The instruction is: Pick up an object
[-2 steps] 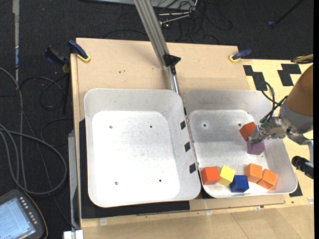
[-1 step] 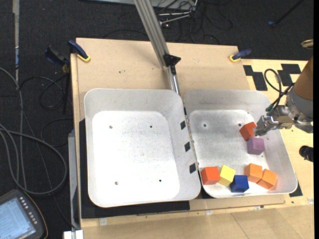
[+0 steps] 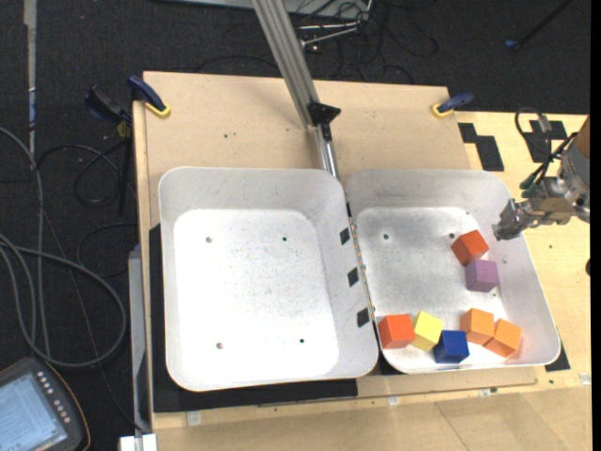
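In the camera view the gripper [image 3: 512, 224] is hovering over the right bin's [image 3: 413, 228] far right rim — whether it is open or closed I cannot tell — near an orange block [image 3: 470, 246] lying just beside a purple block [image 3: 483, 273].

Arm [image 3: 580, 172]: cut off by the right edge.
End effector [image 3: 508, 225]: too small and blurred to read.
Tablet [image 3: 33, 410]: cropped at bottom-left corner.

Your arm reaches in from the right edge, its gripper [image 3: 512, 222] angled down and leftward, held low.
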`<state>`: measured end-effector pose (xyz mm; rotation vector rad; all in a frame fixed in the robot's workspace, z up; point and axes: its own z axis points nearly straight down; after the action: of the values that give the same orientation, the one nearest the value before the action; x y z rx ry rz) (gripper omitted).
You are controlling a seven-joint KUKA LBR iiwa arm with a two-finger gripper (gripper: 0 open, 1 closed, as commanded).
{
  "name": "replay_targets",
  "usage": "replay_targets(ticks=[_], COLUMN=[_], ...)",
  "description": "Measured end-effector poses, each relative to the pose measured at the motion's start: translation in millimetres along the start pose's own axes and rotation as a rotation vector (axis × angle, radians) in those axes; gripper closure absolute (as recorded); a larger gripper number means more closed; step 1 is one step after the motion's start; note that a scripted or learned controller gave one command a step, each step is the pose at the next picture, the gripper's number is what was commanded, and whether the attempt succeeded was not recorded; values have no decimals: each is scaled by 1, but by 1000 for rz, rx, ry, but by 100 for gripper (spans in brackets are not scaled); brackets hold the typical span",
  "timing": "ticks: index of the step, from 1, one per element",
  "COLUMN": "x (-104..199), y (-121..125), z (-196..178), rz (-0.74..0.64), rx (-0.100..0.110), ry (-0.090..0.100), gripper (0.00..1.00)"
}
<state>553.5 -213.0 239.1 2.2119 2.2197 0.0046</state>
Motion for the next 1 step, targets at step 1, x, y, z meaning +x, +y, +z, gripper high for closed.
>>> replay_targets(ticks=[1], x=[0], y=[0], z=[26], rz=[3], rx=[9], ry=[3], gripper=[100])
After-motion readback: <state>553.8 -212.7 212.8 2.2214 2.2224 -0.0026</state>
